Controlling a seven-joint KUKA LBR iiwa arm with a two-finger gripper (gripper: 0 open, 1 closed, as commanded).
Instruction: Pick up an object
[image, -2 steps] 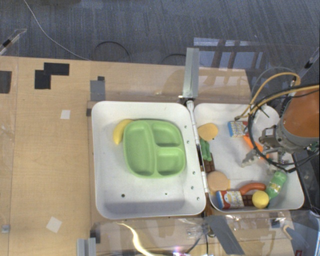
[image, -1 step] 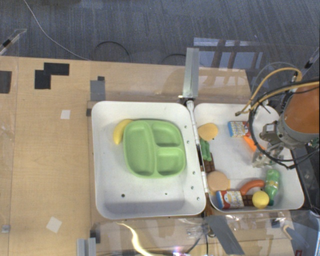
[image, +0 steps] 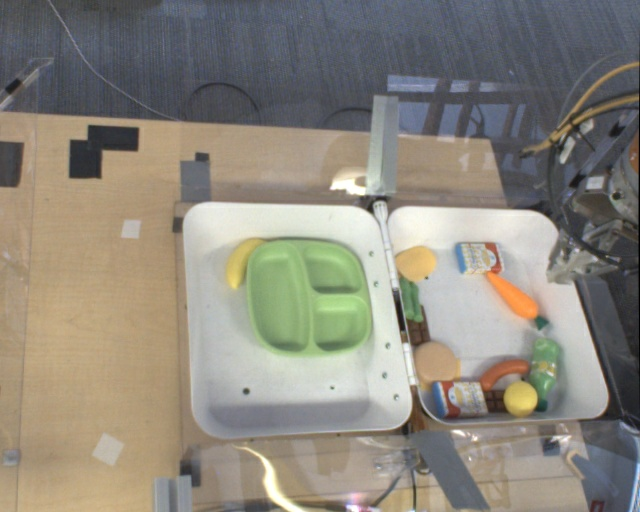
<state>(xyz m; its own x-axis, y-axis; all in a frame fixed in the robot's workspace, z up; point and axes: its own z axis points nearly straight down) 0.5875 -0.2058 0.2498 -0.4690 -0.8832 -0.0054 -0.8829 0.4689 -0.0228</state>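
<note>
Scanning from the left, I see a green divided plate (image: 308, 297) in the middle of the left bin (image: 215, 400), with a yellow banana (image: 238, 262) tucked against its upper-left edge. In the right bin (image: 575, 395), a tan biscuit (image: 417, 263) lies near the top-left corner, a small carton (image: 478, 258) beside it, an orange carrot (image: 514, 296) toward the right edge, a lemon (image: 520, 398) near the bottom-right corner. The gripper (image: 572, 262) sits at the bin's right rim; its grip I cannot tell.

The arm (image: 600, 150) is seen at the right edge, cables looped above it, with the gripper (image: 572, 265) held low beneath.
</note>
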